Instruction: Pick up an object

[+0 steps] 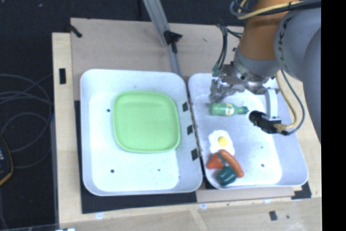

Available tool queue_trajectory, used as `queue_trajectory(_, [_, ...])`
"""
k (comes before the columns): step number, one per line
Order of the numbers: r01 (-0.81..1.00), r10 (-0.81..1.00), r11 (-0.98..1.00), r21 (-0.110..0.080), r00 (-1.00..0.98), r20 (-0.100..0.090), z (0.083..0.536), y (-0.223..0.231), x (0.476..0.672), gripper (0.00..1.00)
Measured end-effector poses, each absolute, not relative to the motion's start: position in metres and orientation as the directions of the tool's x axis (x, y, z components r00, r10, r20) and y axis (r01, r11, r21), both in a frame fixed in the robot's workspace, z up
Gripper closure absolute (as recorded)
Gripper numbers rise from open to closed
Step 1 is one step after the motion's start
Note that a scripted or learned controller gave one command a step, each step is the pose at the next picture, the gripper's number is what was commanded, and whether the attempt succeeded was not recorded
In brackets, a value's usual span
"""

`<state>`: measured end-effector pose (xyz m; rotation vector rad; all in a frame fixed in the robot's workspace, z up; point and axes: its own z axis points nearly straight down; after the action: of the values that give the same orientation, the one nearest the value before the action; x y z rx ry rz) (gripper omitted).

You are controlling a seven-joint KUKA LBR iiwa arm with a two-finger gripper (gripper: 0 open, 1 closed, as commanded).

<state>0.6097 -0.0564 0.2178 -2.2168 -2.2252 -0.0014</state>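
In the right bin (281, 162) a small green bottle (227, 110) lies on its side near the bin's far left part. My gripper (218, 91) hangs just above and behind the bottle's left end, at the end of the grey arm with the orange band. Toward the bin's front lie a fried egg toy (221, 142), a red-orange sausage-like piece (227, 161) and a dark green piece (227, 176), bunched together. Nothing shows between the gripper's fingers.
The left bin (97, 170) holds a light green square plate (146, 121). A grey metal rod (154, 2) slants down from the top to the bins' far edge. A black fitting with a cable (265, 120) hangs from the arm over the right bin.
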Motion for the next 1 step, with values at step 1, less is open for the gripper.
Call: queue_trajectory(1, [1.000,1.000,0.003,0.000,-0.003,0.001,0.2129,-0.0054,0.6158,1.00])
